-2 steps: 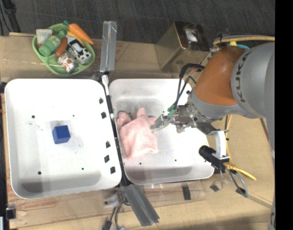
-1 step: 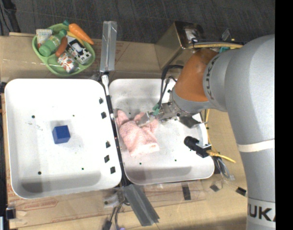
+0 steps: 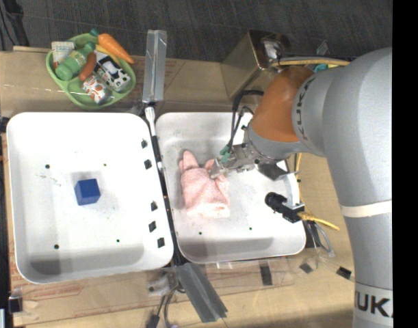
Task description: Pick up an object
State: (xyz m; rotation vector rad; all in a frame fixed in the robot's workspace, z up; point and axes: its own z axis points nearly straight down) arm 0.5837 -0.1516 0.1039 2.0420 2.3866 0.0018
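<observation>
Gripper (image 3: 219, 167) touching the crumpled pink cloth's (image 3: 203, 190) right top edge in the right white bin (image 3: 263, 241), can't tell if claw's pinching; 1 small blue cube (image 3: 87, 190) mid left white bin (image 3: 31, 183).

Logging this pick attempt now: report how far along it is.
Done: the grey arm's pincer has reached the crumpled pink cloth in the right white bin. In hand: it sits at the cloth's upper edge; grip unclear. Left: lifting; the cloth lies on the bin floor.
</observation>
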